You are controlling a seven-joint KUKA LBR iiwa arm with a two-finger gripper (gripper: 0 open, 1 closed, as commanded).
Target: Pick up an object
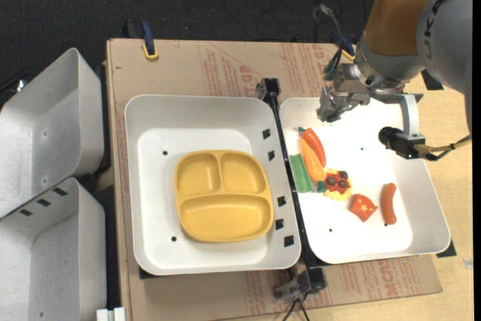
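Gripper (331, 113) above right bin (421, 237); holds nothing.

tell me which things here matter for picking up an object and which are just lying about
Job: gripper; toy food in the right bin: carrot, green piece, sausage, red piece.
Lying about: yellow tray in the left bin.

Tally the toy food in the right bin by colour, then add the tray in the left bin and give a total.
Orange-red carrot or pepper: 1
Green stick: 1
Yellow piece with dark berries: 1
Red wedge: 1
Reddish sausage: 1
Yellow divided tray: 1
Total: 6
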